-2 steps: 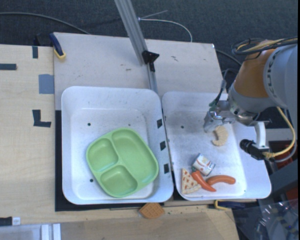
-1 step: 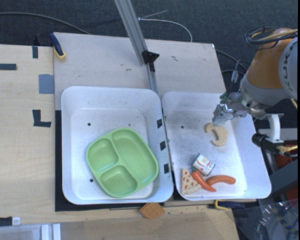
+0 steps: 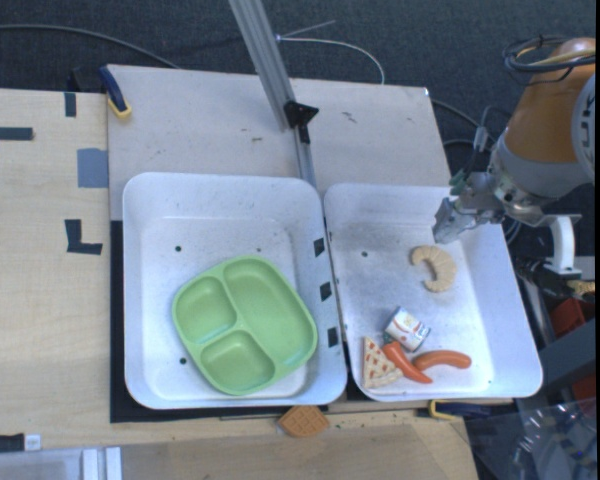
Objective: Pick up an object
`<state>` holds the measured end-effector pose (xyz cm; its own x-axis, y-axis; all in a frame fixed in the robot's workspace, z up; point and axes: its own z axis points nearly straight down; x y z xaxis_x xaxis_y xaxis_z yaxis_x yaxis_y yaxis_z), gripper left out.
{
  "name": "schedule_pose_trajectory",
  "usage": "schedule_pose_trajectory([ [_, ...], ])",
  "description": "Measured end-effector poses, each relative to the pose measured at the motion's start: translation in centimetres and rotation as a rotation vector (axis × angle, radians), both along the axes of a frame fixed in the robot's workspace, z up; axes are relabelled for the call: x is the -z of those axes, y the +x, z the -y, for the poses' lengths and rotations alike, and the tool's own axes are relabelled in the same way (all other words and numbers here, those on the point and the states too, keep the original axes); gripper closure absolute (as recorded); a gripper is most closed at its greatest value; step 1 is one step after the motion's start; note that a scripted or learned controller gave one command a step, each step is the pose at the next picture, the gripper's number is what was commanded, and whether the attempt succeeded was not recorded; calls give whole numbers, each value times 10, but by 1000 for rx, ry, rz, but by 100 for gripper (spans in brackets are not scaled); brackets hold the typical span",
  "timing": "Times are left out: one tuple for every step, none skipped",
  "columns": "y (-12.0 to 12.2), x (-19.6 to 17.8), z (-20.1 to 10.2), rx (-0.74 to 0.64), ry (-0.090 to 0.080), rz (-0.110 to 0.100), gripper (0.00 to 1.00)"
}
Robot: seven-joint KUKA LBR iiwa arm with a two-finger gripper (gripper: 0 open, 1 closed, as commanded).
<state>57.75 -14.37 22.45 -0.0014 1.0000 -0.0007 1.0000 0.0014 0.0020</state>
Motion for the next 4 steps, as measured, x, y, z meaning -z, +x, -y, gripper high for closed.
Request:
schedule_pose_trajectory([
  [1,0,-49,-4,2,-4,100],
  [-17,5,-96,-4,2,-6,100],
  [-29,-7,-152,-6,3,-4,100],
  [-32,3,-202,-5,2,-6,100],
])
